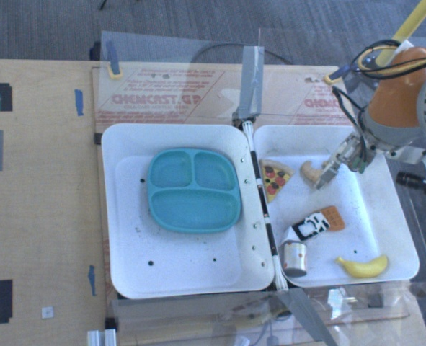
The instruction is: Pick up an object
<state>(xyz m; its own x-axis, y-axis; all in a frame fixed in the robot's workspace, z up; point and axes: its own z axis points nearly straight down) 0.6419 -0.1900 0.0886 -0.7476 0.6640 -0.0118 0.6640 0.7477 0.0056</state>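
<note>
Pincer point(328, 174) is being held in the right bin, tips touching the tan block point(311, 171) just left; finger state cannot be told.

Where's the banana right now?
The banana lies in the right bin, near its front right corner in the camera view, right of the small metal cup and below the black-and-white toy.
</note>
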